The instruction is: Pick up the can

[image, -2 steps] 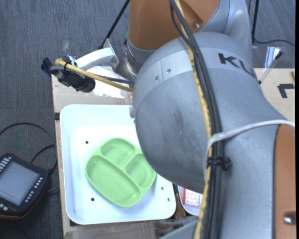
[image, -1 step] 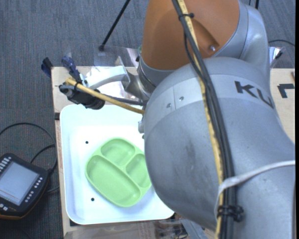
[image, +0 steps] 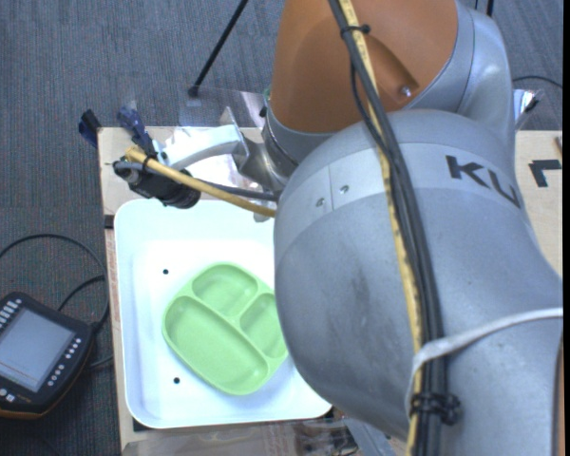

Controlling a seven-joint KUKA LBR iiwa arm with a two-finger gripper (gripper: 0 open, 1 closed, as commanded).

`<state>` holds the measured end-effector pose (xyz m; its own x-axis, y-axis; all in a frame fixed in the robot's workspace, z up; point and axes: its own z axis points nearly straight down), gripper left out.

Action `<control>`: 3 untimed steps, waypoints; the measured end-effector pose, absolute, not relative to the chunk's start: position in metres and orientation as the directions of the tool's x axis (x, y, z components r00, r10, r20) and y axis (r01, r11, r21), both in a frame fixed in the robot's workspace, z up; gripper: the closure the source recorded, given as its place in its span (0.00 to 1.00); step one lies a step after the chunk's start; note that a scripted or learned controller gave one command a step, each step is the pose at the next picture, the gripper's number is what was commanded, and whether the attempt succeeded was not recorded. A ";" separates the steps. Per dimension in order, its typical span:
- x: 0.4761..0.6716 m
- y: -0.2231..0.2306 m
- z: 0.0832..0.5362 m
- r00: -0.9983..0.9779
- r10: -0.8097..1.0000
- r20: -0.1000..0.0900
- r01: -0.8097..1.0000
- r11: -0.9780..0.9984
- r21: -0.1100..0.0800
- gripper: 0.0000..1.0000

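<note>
I read "KU" on the grey arm [image: 427,255] looming over the white bin [image: 142,255]; a green divided plate [image: 218,326] lies inside. The pincer's state I cannot tell.

Wooden bench [image: 111,193] under 1 white bin [image: 142,255] with a green plate [image: 218,331].

Grey arm [image: 408,255] looms over white bin [image: 142,255] holding green tray [image: 218,326] (three-sectioned).
</note>
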<state>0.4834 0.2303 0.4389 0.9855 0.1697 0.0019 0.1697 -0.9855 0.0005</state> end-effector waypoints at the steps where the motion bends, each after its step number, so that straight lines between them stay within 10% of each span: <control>1: 0.476 0.185 0.435 0.908 0.419 -0.010 0.419 -0.908 0.007 0.00; 2: 0.480 0.240 0.336 0.955 0.295 -0.007 0.295 -0.955 0.005 0.00; 3: 0.478 0.160 0.424 0.954 0.300 -0.006 0.300 -0.954 0.008 0.00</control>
